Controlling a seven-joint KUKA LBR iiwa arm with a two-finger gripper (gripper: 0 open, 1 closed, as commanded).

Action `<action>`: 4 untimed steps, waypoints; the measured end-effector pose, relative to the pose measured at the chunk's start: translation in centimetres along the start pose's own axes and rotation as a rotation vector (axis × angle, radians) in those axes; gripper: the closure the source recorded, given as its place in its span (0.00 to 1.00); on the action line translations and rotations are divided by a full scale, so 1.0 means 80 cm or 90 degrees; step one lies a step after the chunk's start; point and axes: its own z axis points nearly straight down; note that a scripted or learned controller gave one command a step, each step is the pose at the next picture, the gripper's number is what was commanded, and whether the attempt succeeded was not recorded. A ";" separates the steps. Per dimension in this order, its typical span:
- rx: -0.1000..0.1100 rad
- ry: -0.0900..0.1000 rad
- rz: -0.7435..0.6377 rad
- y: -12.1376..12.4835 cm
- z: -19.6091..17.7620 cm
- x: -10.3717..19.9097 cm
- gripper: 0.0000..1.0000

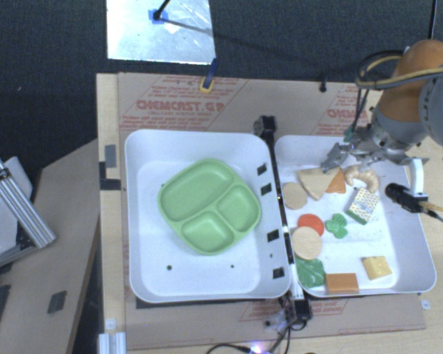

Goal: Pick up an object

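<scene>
I hold the jaws (338, 158) spread and empty above the right bin (421, 249), lined up to descend on the tan wedge (314, 181).

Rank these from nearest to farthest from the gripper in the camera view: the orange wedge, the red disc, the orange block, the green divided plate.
From the gripper:
1. Orange wedge, right bin, just below it.
2. Red disc, right bin's middle.
3. Orange block, right bin's near edge.
4. Green divided plate, left bin.
</scene>
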 end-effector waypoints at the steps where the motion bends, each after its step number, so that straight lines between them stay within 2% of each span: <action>1: -0.008 -0.001 0.000 0.004 0.033 0.000 0.00; 2: -0.008 -0.001 0.000 0.005 0.021 0.000 1.00; 4: -0.005 -0.001 -0.001 0.012 -0.126 -0.003 1.00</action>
